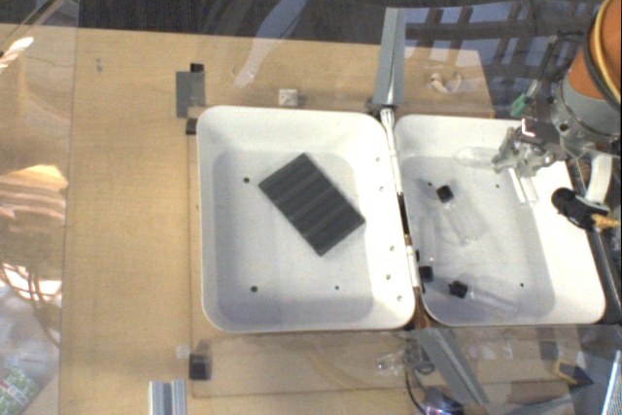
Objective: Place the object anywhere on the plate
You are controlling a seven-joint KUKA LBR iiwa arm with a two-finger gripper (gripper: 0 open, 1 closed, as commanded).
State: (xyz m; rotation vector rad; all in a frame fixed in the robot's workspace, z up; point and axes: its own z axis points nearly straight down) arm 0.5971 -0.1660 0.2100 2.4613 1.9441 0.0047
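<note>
A dark grey ribbed plate (311, 203) lies flat and turned at an angle in the middle of the left bin (219, 306). In the right bin (573, 311) lie clear plastic objects with black caps: one (447, 199) near the bin's left-centre, another (462, 290) by the front wall. A faint clear piece (468, 155) rests near the back. My gripper (516, 170) hangs over the back right part of the right bin, to the right of these objects. It stands open, with nothing between its fingers.
A metal divider post (389, 63) rises behind the seam between the two bins. The arm's orange band (598, 63) and cables (583, 204) overhang the right bin's right side. Small black blocks (194, 73) stand on the wooden bench (126, 209).
</note>
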